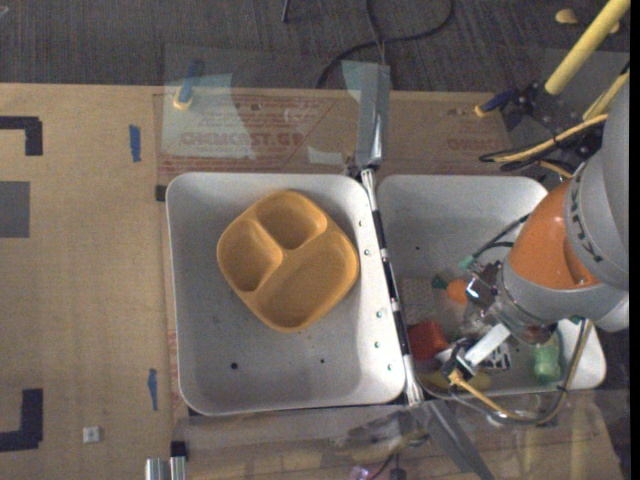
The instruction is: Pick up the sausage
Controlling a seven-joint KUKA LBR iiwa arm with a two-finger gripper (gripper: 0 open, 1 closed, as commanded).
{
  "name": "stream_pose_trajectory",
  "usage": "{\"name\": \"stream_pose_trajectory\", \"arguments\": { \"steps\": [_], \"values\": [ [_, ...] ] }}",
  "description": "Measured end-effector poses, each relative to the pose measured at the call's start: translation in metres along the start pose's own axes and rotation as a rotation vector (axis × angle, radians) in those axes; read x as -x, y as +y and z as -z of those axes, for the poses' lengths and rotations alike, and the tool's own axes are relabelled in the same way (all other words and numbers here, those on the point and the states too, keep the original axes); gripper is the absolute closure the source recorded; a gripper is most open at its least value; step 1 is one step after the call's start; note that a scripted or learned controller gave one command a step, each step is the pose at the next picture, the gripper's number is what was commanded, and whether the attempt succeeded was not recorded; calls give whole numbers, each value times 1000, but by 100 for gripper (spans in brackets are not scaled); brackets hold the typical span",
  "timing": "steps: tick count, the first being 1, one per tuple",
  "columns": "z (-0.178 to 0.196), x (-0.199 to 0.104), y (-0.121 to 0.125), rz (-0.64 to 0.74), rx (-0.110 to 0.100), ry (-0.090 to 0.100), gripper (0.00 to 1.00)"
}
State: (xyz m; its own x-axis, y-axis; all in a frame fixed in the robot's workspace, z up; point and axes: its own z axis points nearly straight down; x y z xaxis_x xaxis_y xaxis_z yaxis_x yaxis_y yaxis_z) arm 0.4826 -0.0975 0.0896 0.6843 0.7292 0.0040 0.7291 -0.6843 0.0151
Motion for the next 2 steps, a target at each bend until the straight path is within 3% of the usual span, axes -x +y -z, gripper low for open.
{"name": "stream_pose_trajectory", "arguments": {
  "steps": [1, 2],
  "values": [
    [0, 68, 60, 404, -10, -1, 100],
    [109, 26, 23, 15, -17, -5, 100]
  ]
}}
